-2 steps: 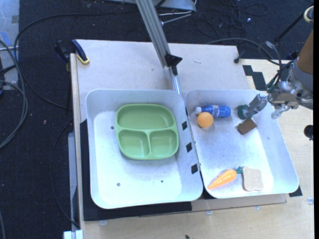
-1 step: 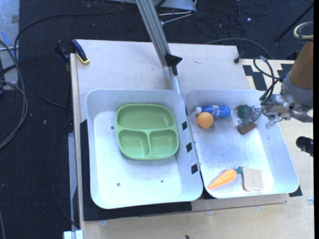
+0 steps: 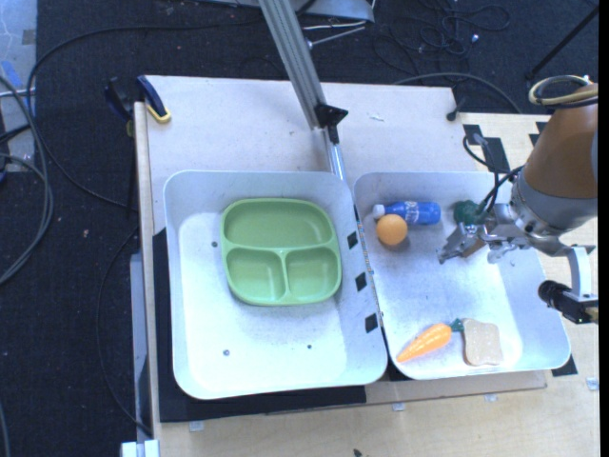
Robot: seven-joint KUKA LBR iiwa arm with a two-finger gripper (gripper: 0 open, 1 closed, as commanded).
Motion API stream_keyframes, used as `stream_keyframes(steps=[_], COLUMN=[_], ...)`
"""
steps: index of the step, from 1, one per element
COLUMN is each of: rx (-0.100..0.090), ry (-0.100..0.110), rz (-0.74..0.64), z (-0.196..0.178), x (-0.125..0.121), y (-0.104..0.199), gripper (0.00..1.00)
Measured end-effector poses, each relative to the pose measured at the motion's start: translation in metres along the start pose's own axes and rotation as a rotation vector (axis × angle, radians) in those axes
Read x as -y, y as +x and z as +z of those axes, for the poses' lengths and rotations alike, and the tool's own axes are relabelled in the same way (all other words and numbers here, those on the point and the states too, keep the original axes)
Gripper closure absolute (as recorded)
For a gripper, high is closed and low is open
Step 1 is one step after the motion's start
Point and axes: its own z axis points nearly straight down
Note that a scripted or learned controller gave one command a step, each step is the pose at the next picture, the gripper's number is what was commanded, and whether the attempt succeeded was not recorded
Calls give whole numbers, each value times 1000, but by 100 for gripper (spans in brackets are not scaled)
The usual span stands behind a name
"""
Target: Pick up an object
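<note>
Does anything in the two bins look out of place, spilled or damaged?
Nothing stands out. The green tray lies flat in the left bin; the blue bottle, orange ball, carrot and bread slice lie loose in the right bin, unspilled.

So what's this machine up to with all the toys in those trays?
A robot arm reaches into the right bin, its gripper hovering over bare floor, holding nothing. Nearby lie an orange ball, a blue bottle, a toy carrot and a bread slice. The left bin holds a green divided plate.
</note>
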Motion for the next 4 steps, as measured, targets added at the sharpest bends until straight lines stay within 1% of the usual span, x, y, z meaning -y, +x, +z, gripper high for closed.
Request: stream_keyframes(steps=[1,2,3,4], rx=[0,1,1,2], ry=[0,-2,-5,-6], rz=[0,0,-2,-3], z=[62,50,-11,-43], x=[2,1,4,3], y=[-2,-2,0,0], gripper=[0,100,100,100])
